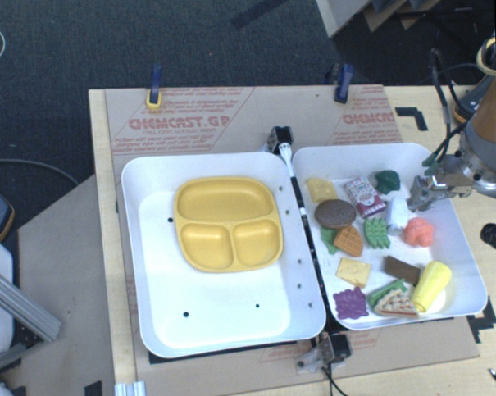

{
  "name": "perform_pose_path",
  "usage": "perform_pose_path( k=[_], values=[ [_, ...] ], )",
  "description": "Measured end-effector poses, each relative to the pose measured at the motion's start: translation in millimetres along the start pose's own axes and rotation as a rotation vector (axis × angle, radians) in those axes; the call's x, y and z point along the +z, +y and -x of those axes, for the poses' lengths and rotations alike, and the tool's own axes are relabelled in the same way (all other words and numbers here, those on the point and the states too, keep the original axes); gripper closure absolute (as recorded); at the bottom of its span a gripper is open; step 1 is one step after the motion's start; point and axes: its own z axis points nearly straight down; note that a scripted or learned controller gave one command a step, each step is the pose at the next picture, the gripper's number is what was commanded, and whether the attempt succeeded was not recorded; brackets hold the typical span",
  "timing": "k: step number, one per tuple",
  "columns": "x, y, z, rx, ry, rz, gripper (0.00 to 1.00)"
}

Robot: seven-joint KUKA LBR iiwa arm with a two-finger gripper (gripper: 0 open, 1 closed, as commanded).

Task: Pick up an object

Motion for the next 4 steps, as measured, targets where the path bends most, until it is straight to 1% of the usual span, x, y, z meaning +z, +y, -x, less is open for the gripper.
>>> perform_pose_path(
  k=[1, 2, 3, 4],
  values=[
    [-9, 43, -31, -0.004, 0.001, 0.0, 1.0],
    [9, 85, -68, -0.004, 0.002, -0.002, 1.0],
    [5, 106, -96, -0.003, 0.003, -0.001, 1.0],
    [13, 101, -85, 0.003, 0.002, -0.009, 1.0]
  ],
)
